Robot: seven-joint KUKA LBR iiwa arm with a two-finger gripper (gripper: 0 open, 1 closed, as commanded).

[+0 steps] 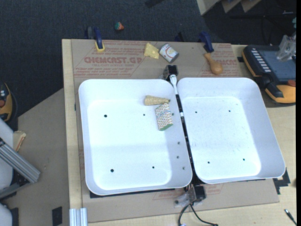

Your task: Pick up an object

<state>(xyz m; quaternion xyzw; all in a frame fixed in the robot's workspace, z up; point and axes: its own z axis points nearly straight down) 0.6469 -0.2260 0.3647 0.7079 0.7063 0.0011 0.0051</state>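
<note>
In the left bin (127, 173), near its upper right corner, lie two objects. One is a tan, cone-shaped piece (155, 100) lying on its side. Just below it rests a small patterned green-and-white packet (163, 116), almost touching the cone. The right bin (225, 168) holds nothing that I can make out.
Behind the bins on the brown board lie a yellow wedge (151, 51), a small white-and-grey box (169, 52) and an orange wooden-handled item (213, 64). Blue clamps (98, 38) hold the board's back edge. A black-and-yellow device (273, 72) sits at the far right.
</note>
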